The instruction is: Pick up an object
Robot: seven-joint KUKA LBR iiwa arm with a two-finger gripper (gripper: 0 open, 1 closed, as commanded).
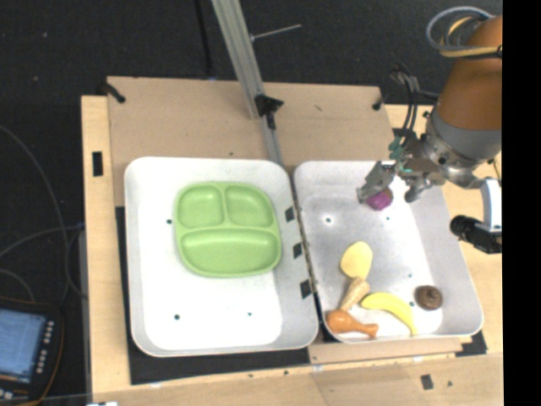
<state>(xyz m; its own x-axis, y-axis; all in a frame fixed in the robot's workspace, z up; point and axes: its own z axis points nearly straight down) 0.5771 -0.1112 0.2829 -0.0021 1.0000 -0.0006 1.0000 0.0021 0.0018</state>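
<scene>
Purple object (379,199), small and rounded, sits at the tips of the robot's hand (393,184) over the far part of the right bin (439,227). It appears pinched between the two fingers, one on its left and one on its right, so the hand looks clenched on it. Whether it is lifted clear of the bin floor cannot be told. The grey and orange arm (469,91) reaches in from the right, tilted down so the fingers meet the object from above. Nearer in the same bin lie a yellow pear-shaped piece (356,260), a banana (390,309), an orange drumstick shape (348,321) and a brown round piece (428,297), all well apart from the hand. The left bin (152,311) holds a green divided plate (227,230). Both bins rest on the bench (338,108).
</scene>
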